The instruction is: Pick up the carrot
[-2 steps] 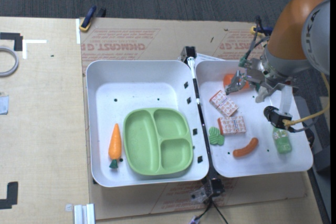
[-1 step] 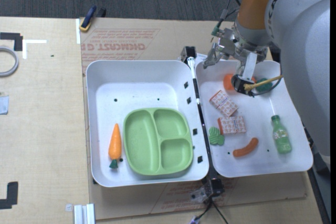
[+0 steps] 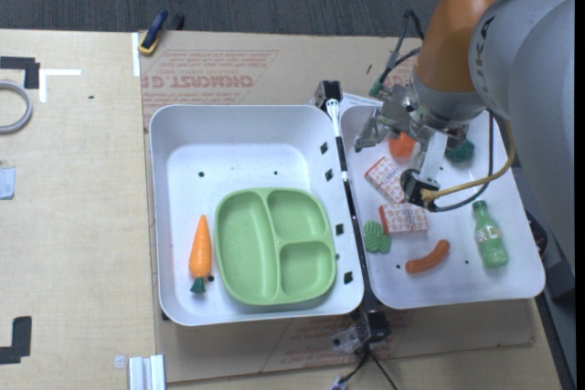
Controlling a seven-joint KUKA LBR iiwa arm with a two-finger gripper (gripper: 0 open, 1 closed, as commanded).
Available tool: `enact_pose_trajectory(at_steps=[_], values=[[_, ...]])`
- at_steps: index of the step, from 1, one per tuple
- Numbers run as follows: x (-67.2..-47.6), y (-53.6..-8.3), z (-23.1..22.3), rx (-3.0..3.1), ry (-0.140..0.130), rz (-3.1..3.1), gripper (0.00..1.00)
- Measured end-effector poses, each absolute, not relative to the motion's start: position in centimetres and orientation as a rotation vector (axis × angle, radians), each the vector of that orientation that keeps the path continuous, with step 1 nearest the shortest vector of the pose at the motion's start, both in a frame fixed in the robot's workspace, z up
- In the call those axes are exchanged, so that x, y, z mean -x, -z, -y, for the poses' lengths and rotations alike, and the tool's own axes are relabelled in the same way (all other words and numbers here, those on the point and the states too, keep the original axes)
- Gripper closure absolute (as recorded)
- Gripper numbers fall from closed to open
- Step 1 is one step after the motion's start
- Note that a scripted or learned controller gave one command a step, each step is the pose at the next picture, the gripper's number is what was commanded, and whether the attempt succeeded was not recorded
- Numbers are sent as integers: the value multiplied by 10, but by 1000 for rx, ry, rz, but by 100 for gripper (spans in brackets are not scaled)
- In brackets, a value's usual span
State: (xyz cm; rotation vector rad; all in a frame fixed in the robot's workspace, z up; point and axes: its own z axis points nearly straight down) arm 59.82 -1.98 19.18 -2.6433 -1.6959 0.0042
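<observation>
Looming arm's gripper (image 3: pixel 402 142), whose state I cannot tell, hangs over the right bin (image 3: pixel 512 279); carrot (image 3: pixel 200 248) lies toward eight o'clock, long axis twelve-to-six.

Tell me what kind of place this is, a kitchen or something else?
Likely a robot lab test bench, not a kitchen. A grey robot arm reaches over two white bins set on a cardboard sheet, and the food is toys: a carrot, a sausage, a green divided tray.

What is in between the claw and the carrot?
From the camera above, the green tray and the bins' touching walls lie between the claw and the carrot.
</observation>
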Motion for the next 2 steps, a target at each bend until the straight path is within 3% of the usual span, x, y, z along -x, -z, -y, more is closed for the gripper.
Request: enact_pose_trajectory(at_steps=[1, 2], values=[[-534, -192, 37, 2439, -2, 1978, 0], [-479, -192, 8, 2278, -1, 2162, 0]])
